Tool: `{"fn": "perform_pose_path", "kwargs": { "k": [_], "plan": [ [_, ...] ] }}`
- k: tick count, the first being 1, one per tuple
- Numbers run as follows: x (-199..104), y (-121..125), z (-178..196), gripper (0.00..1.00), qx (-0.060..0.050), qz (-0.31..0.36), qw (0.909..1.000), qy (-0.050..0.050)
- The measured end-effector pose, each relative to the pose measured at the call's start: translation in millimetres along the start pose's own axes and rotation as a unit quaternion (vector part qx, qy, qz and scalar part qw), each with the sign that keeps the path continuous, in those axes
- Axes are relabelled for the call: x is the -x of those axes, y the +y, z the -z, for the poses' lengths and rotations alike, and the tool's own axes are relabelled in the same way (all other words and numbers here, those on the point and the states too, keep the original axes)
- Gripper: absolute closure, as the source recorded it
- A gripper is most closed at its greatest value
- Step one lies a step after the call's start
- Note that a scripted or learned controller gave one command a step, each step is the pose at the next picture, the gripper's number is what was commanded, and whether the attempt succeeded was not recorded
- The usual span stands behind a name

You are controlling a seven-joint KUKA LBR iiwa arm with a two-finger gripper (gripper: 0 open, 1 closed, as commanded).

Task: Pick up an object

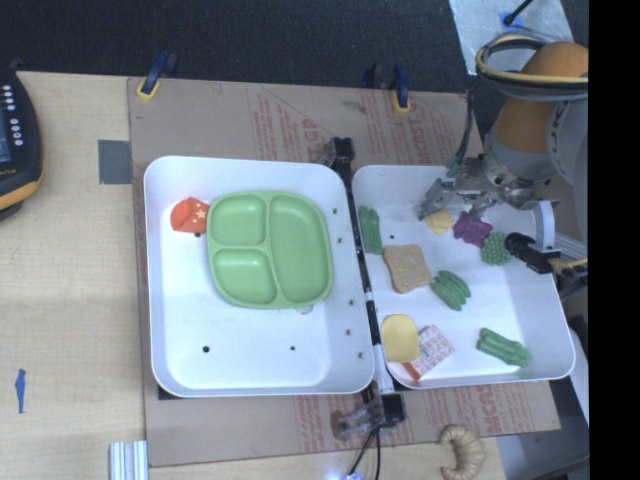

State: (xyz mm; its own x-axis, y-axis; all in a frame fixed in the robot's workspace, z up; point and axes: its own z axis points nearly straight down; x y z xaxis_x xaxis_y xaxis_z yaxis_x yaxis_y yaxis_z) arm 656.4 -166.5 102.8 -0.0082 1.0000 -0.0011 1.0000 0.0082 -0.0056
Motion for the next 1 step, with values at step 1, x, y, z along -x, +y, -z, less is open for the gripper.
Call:
{"fn": "perform_pose_path", "kwargs": {
  "k": [1],
  "plan": [
    [24.1,-0.1,-11.0,0.0,0.003,-0.003,1.0,-0.001]
  ]
}}
